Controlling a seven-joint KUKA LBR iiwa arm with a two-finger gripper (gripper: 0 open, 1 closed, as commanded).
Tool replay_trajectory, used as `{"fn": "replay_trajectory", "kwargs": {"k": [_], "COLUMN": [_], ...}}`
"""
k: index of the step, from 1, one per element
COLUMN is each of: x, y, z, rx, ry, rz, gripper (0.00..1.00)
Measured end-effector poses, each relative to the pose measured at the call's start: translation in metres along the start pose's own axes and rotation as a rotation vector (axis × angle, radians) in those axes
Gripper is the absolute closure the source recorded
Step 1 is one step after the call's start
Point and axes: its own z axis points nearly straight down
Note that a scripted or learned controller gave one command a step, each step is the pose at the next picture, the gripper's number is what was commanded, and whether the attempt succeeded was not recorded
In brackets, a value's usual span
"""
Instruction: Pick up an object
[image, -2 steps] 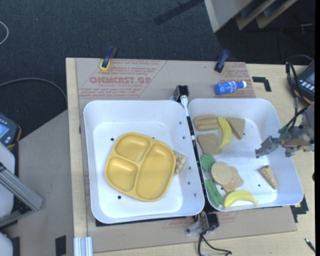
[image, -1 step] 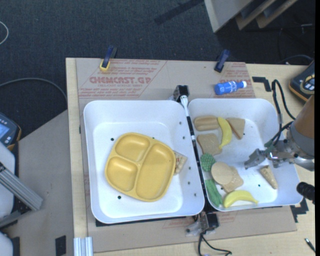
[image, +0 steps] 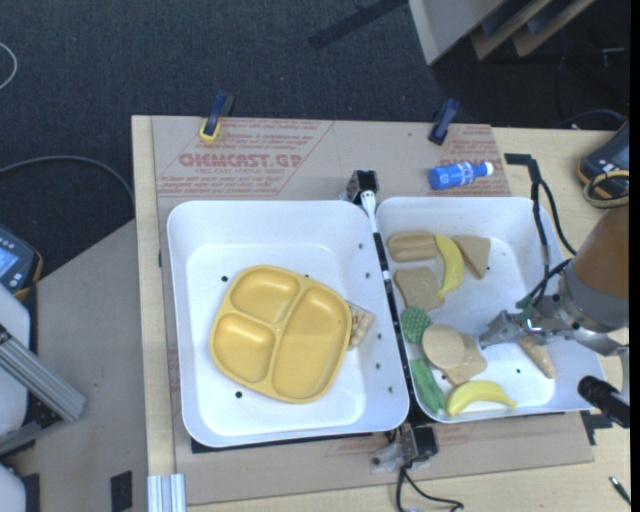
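Here the left bin (image: 190, 300) holds a yellow tray (image: 280, 333) — right bin (image: 520, 215), toy food — claw (image: 503, 330) state unclear.

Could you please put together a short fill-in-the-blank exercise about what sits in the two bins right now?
1. The yellow divided plate lies in the ____ bin.
2. The plate has ____ compartments.
3. The blue bottle lies ____ the bins, on the board.
4. The two bananas are both in the ____ bin, where the gripper reaches in.

Missing words: left; three; outside; right
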Motion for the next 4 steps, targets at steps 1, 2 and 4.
{"fn": "replay_trajectory", "kwargs": {"k": [1,2,4], "x": [0.003,0.003,0.002], "y": [0.002,0.003,0.017], "z": [0.026,0.014,-0.101], "rx": [-0.004,-0.010,-0.012], "ry": [0.005,0.003,-0.006], "rz": [-0.005,-0.003,-0.002], "gripper": [0.00,1.00,1.00]}}
